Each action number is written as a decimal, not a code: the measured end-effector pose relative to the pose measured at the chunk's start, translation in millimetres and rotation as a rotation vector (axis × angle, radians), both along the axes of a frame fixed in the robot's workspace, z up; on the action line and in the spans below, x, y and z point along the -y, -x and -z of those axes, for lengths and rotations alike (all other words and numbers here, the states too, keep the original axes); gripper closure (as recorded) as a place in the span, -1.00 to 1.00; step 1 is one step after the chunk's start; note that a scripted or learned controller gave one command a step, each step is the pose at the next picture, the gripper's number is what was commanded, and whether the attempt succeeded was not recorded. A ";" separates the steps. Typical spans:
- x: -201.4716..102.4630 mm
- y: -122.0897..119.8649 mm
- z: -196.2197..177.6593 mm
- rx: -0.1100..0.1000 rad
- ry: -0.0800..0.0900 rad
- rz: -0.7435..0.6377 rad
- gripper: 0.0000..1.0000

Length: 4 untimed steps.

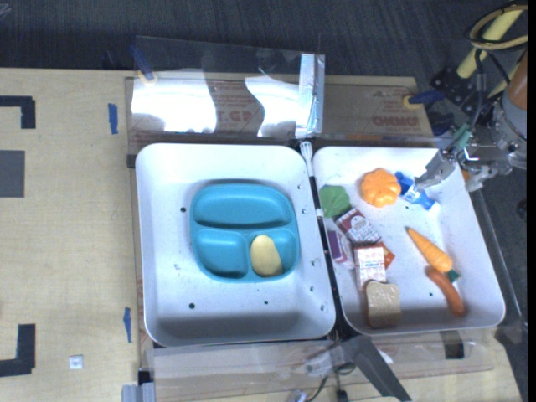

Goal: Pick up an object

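Gripper (pixel 441 167): jaw spread cannot be told.
Nearest: small blue plastic piece (pixel 414 189), just below the jaws.
Beyond: round orange plastic pumpkin (pixel 379 187), a likely target.
Risk: crowded neighbours; descending jaws may knock the pumpkin aside.

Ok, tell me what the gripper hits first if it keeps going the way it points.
Probably the blue object just below the gripper, beside the orange pumpkin; depth is unclear from this slant.
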State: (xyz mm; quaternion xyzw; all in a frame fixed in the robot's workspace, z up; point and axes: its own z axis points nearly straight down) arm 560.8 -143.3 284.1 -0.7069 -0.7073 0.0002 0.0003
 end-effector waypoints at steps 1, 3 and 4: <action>33.3 21.1 112.8 -0.007 -0.001 0.070 -1.00; 45.4 23.6 185.1 0.013 0.004 -0.074 1.00; -18.6 -91.2 197.6 0.006 -0.001 -0.083 1.00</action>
